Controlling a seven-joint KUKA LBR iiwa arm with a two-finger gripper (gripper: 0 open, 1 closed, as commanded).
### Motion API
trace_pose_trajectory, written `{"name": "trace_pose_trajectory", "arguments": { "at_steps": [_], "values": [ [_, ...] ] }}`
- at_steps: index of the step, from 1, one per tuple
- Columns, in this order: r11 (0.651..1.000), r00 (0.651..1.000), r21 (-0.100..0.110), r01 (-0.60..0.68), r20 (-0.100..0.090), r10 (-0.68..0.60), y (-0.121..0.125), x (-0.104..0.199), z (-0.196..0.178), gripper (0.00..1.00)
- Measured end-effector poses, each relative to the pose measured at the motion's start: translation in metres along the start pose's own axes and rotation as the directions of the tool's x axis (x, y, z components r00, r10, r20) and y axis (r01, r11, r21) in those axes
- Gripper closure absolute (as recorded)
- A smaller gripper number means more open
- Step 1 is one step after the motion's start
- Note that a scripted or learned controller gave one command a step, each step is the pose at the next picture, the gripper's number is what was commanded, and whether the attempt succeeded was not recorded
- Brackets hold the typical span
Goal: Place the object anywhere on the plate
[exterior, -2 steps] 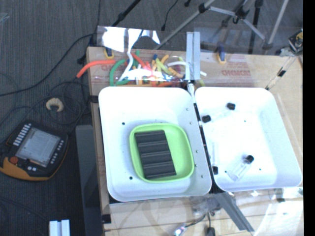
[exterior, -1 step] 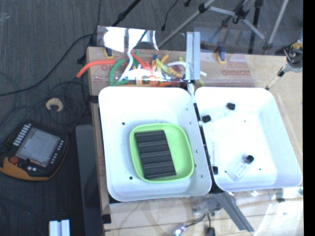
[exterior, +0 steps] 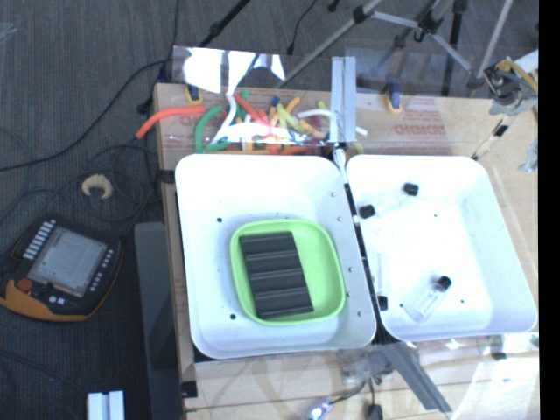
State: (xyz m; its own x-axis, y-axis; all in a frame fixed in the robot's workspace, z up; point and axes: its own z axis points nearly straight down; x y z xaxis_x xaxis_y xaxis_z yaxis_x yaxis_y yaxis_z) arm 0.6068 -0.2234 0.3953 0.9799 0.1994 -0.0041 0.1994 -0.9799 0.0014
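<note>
Camera view, from above the bench: two white bins sit side by side, and I am watching from the remote station. In the left bin [exterior: 197, 234] a green plate [exterior: 329, 274] lies slightly toward the near side, and a dark ribbed block [exterior: 276, 274] rests flat on it, well inside the rim and running lengthwise with the plate. That block is the thing on the plate. I cannot tell what it is made of, as its surface reads only as dark bands.

In the right bin [exterior: 490, 199] a small clear vial [exterior: 424, 301] with a black cap lies on its side near the front. Its body is almost lost against the white floor. Two small black pieces [exterior: 409, 188] sit toward the back left of that bin, too small for me to identify.

I cannot tell the state of the gripper from this picture, whether released or clenched.

Behind the bins a tangle of coloured tubes [exterior: 262, 116] lies under a glaring reflective patch [exterior: 219, 68] that washes out detail. A teach pendant [exterior: 61, 265] sits on the dark floor at left. Tripod legs [exterior: 411, 7] are cut off by the top edge.
</note>
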Motion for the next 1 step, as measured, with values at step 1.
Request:
{"name": "trace_pose_trajectory", "arguments": {
  "at_steps": [1],
  "values": [
    [1.000,1.000,0.000,0.000,0.000,0.000,-0.0023,-0.0099,0.0285,0.00]
  ]
}}
